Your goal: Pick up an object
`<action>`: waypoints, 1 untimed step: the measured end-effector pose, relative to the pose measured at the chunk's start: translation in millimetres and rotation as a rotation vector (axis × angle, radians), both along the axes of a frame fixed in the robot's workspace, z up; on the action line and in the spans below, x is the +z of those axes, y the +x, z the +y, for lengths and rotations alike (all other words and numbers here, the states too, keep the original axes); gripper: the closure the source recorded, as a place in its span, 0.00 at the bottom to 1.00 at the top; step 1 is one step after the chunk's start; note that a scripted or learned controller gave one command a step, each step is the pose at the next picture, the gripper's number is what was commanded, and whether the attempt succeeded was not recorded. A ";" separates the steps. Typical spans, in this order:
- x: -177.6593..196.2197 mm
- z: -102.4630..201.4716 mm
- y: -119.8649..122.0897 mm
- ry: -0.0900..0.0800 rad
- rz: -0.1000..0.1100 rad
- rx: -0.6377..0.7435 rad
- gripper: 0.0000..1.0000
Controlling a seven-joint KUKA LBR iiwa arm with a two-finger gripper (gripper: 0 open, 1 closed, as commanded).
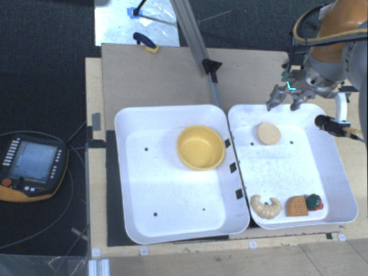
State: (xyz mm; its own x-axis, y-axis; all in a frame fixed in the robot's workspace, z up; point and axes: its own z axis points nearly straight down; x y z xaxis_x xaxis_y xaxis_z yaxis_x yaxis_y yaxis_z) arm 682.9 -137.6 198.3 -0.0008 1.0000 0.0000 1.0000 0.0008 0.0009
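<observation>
While the counter point(161, 73) is carrying both bins, the left bin point(144, 211) is lying just beside the right bin point(336, 183), their inner rims meeting along a line of dark clips. Taking the right bin as the landmark, the arm point(339, 33) is reaching over its far right corner, grey with its orange band showing above the wrist. A yellow bowl point(200, 147) is sitting upright in the left bin, near the rim shared with the right bin. The tool point(286, 102) is hanging above the far rim of the right bin, its two fingers spread apart and nothing sitting between them. A round tan disc point(268, 134) is lying flat in the far part of the right bin, just nearer the camera than the tool. Along the near wall of the right bin, a pale croissant-shaped piece point(265, 206) is lying beside an orange-brown square piece point(296, 206), and a small red and green item point(313, 202) is touching that square piece on its other side.
</observation>
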 end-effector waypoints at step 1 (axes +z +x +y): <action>0.1 0.0 0.0 0.000 0.000 0.000 0.00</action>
State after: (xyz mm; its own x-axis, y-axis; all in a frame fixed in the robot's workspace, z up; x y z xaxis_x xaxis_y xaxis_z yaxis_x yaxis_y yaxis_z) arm 683.0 -137.6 198.4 -0.0009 1.0000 -0.0001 1.0000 0.0009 0.0010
